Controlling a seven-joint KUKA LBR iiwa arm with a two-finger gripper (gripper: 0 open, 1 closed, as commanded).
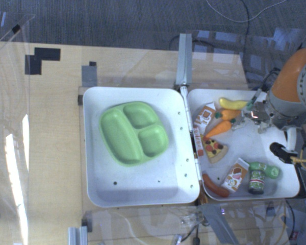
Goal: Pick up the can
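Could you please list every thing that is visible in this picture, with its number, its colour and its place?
bins: two, white, side by side on the bench
divided plate: one, green, in the left bin
banana: one, yellow, right bin, far side
carrot: one, orange, right bin, below the banana
cartons: two, orange and white, right bin, one far left, one near middle
pizza slice: one, tan with spots, right bin, left
sausage: one, red, right bin, near edge
can: one, green top, dark label, right bin, near right
arm: one, grey with orange band, over the right bin's far right
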